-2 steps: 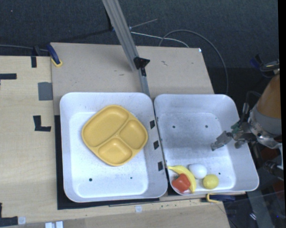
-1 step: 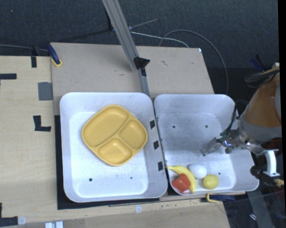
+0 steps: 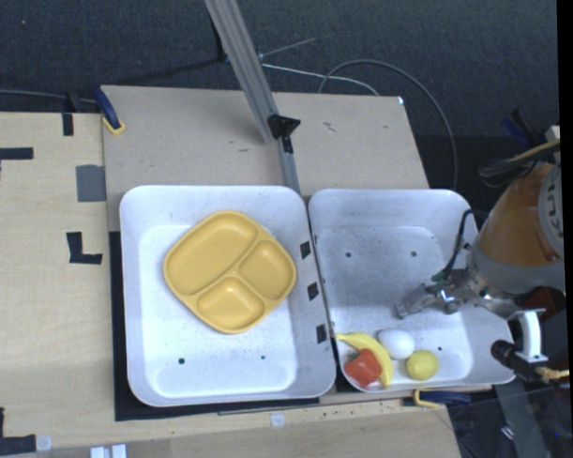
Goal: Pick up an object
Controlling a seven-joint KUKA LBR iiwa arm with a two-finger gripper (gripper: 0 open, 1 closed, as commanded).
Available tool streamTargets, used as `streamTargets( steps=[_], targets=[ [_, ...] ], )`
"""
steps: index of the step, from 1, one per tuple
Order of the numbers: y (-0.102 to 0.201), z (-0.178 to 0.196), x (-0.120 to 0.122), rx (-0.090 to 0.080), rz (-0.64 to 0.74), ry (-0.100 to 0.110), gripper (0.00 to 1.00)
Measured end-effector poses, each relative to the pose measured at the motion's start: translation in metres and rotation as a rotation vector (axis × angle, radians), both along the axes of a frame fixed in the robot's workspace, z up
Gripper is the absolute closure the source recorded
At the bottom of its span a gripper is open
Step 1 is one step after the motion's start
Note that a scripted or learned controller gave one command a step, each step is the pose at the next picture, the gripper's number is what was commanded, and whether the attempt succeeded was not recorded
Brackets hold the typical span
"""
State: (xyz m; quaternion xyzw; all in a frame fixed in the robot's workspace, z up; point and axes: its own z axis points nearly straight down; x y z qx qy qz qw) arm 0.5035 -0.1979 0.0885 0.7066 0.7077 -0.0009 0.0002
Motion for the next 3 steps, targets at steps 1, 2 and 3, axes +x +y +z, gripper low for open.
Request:
streamTargets(
  steps=[1, 2, 3],
  targets=[
    [0.001, 0.011, 0.0, 0.002, 0.001, 0.0, 1.0],
    [0.009, 0.064, 0.008, 0.001, 0.001, -0.004, 1.0],
    [0.009, 0.117, 0.01, 0.0, 0.001, -0.005, 1.0]
  ],
)
